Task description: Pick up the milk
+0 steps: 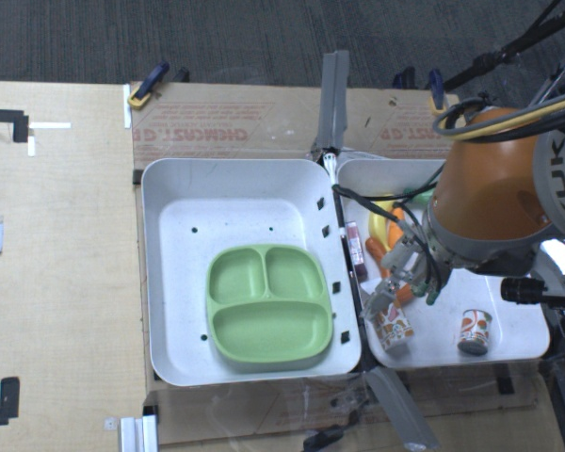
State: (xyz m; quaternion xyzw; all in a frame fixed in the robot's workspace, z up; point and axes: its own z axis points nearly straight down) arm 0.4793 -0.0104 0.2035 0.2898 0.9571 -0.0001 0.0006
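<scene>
- In the right bin (508, 342), at about seven o'clock of its floor and close to the wall shared with the left bin, a small carton with a white and orange-red print is seen; it is taken to be the milk (393, 329), though the print is too small to be read.
- The gripper (395, 285) is held directly above that carton, with the orange band of the arm (490, 182) at its two o'clock. Whether the claw is wide, narrow or closed on the carton cannot be told, since the wrist and cables cover it.
- For a sound grasp, the carton should be approached on its narrower faces and taken near its middle, so that it is not tipped against the bin wall at nine o'clock.
- The lift is best kept straight up, as orange and yellow items (384, 229) lie at the carton's twelve o'clock and could be dragged along.
- A small can (474, 331) stands at three o'clock of the carton, well apart.
- The left bin (169, 252) holds a green divided plate (268, 304).
- The bins rest on cardboard over a pale wooden bench (56, 281); dark carpet (217, 17) lies at twelve o'clock.
</scene>
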